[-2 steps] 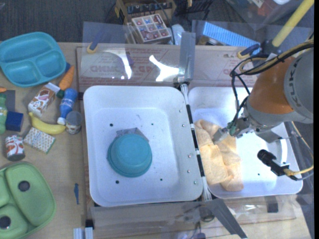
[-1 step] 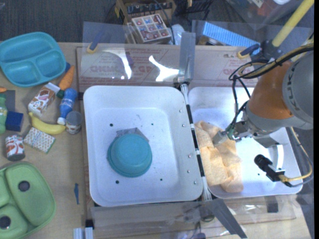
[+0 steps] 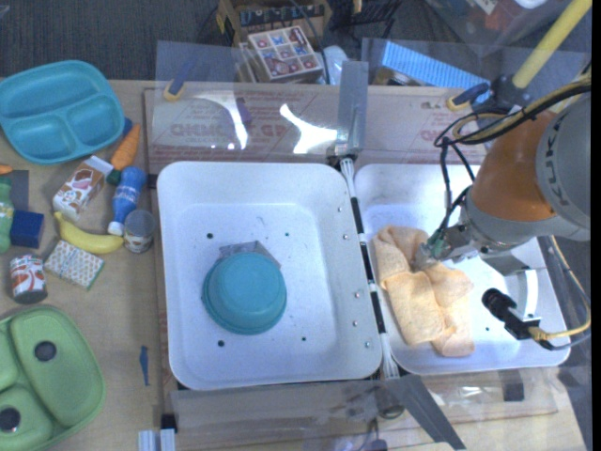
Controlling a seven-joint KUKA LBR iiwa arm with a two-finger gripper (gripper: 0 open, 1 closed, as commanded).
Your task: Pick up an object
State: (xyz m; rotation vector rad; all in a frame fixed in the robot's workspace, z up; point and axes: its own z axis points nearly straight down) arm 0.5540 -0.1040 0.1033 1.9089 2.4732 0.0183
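The end effector (image 3: 436, 249), its grip impossible to judge, presses the yellow cloth (image 3: 424, 292) at its twelve o'clock edge; limp fabric may slip free.

On the wooden bench (image 3: 113, 346) left of the bins, a teal divided tray (image 3: 61, 109) lies at the far corner, and a green compartment tray (image 3: 42, 379) sits at the near corner. Between them is a scatter of small things: a banana (image 3: 86, 235), a small carton (image 3: 79, 187) above it, a blue-and-white bottle (image 3: 126, 198) lying beside that, an orange carrot (image 3: 125, 147), a grey cup (image 3: 139, 225), a checked sachet (image 3: 75, 264), a small can (image 3: 27, 277) and a dark blue block (image 3: 27, 227). Beyond the bins a patterned box (image 3: 280, 53) rests on the floor, with a blue ribbed slab (image 3: 423, 66) to its right.
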